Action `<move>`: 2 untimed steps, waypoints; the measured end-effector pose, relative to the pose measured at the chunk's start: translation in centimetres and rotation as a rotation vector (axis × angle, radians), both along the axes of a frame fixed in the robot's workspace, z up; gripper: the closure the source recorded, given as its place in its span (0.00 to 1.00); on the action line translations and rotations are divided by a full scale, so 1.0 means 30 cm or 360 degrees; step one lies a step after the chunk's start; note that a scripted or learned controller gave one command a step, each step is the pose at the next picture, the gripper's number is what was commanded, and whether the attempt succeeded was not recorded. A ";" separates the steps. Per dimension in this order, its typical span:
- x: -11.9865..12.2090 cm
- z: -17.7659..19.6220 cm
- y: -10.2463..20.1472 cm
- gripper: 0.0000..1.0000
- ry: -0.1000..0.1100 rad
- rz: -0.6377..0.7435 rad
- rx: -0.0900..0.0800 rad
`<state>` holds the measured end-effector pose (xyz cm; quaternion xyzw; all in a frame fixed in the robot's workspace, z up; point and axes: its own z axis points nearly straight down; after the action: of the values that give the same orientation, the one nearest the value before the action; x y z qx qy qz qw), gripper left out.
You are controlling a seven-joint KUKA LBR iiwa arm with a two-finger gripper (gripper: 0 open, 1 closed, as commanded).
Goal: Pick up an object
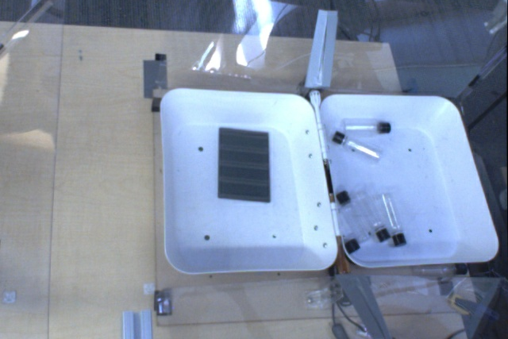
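Several clear vials with black caps lie in the right bin point(444, 171). One vial point(367, 126) lies near the bin's back, with another vial point(354, 144) slanted just below it. More vials point(388, 217) are bunched near the front, and one black cap point(343, 198) sits by the left wall. A dark grey ribbed pad point(244, 164) lies flat in the middle of the left bin point(190, 234).
Both white bins sit side by side on a light wooden bench point(79, 171). A grey metal bar point(321, 59) stands behind the seam between the bins. A small black bracket point(155, 75) sits at the left bin's back left corner.
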<state>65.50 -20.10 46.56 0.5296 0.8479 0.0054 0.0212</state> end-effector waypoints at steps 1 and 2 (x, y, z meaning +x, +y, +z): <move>0.000 0.000 0.001 0.00 0.0002 0.0000 0.0000; 0.006 0.044 0.005 1.00 -0.0020 0.0009 -0.0007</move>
<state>65.68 -19.95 47.89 0.5271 0.8493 0.0069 0.0276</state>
